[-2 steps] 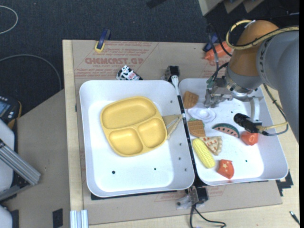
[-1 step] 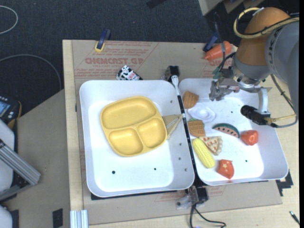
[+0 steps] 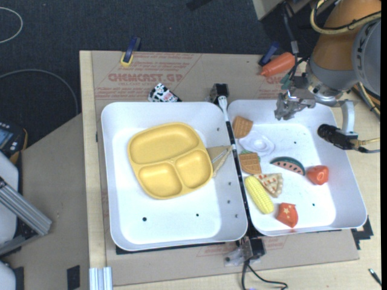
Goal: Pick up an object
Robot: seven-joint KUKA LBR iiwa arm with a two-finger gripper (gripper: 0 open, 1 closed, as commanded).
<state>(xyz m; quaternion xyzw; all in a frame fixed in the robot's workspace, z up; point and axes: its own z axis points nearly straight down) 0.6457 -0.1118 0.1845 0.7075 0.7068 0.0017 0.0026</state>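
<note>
My pincer [image 3: 292, 106] hangs over the right bin's [image 3: 338, 213] far rim; I cannot tell its opening.

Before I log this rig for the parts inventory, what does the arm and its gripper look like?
The arm is grey with a rounded orange band above the wrist. A yellow cable loops over the orange section, and thin dark cables run along its right side. The gripper is small, of dull grey metal, hanging below a silver wrist flange. I can make out no markings on it.
</note>
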